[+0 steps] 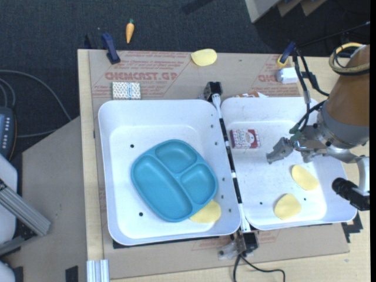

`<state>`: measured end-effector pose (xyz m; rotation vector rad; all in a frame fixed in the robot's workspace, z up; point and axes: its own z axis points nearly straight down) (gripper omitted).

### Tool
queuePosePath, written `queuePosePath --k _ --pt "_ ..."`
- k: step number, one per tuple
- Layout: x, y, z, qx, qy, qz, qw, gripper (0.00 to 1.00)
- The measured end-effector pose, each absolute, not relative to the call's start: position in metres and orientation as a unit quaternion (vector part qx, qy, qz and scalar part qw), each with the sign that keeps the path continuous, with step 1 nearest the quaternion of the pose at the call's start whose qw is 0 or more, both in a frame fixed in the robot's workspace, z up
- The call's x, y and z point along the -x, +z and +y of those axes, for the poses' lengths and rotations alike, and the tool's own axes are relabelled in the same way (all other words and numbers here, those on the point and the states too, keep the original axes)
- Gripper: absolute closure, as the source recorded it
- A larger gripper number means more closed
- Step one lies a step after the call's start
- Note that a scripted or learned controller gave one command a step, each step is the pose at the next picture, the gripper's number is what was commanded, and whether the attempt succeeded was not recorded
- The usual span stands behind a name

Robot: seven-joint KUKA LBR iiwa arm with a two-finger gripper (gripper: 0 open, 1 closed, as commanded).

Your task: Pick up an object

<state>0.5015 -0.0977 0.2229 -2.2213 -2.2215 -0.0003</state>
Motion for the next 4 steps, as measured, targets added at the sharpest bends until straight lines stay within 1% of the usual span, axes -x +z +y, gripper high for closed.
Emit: queuePosePath --k 1,2,3,4 --pt "-0.524 0.091 -0.144 0.707 0.0005 -0.707 0.001 0.0" --pt "-0.583 0.106 -0.176 0.707 -0.0002 -0.707 -0.001 0.0" --pt "-0.506 0.085 -0.216 0.707 0.0001 -0.707 0.002 0.0" --pt "-0.508 0.095 -0.217 0.708 -0.0006 -0.707 -0.001 1.0"
